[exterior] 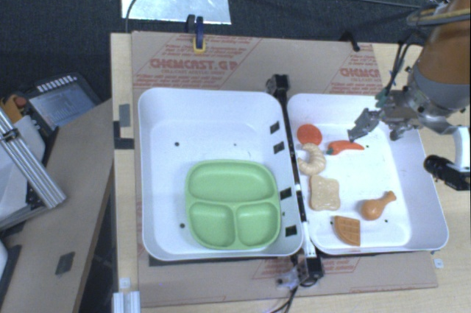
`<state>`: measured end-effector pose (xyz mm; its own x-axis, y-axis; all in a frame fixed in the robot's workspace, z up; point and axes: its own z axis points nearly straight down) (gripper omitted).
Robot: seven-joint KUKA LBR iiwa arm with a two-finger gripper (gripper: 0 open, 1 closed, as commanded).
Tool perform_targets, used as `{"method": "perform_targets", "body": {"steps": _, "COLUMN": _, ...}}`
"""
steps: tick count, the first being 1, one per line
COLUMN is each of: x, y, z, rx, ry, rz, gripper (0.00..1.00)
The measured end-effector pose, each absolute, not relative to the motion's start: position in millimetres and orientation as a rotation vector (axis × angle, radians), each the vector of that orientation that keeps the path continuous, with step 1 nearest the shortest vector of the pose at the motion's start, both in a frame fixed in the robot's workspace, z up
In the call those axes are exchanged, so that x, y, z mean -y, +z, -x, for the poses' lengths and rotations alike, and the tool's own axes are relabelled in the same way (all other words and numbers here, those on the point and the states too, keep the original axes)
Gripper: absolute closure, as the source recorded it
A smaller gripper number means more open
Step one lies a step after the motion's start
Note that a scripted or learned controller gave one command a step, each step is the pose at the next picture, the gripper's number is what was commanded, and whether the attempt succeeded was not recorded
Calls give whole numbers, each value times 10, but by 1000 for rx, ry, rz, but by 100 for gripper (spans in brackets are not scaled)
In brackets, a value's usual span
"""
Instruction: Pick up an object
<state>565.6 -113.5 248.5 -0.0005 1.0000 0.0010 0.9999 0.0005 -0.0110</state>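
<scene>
I see the pincer point(362, 129) over the right bin's point(423, 179) far side — the orange carrot point(345, 147) lies just beneath, long axis crosswise; I cannot tell its opening.

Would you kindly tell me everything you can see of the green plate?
The green plate is pale green, plastic-looking, a rounded rectangle with three compartments: one long one across the far side and two smaller ones nearer the camera. It lies flat, right way up, in the near right part of the left bin, close to the divider between the bins. Nothing lies in it, and it touches only the bin floor.
</scene>
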Motion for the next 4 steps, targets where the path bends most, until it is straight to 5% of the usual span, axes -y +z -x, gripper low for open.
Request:
{"method": "perform_targets", "body": {"steps": 1, "x": 1132, "y": 2552, "z": -5678, "rx": 2225, "ry": -1, "rz": 2219, "gripper": 0}}
{"method": "perform_targets", "body": {"steps": 4, "x": 1227, "y": 940, "z": -5594, "rx": 2221, "ry": 2, "rz": 2219, "gripper": 0}}
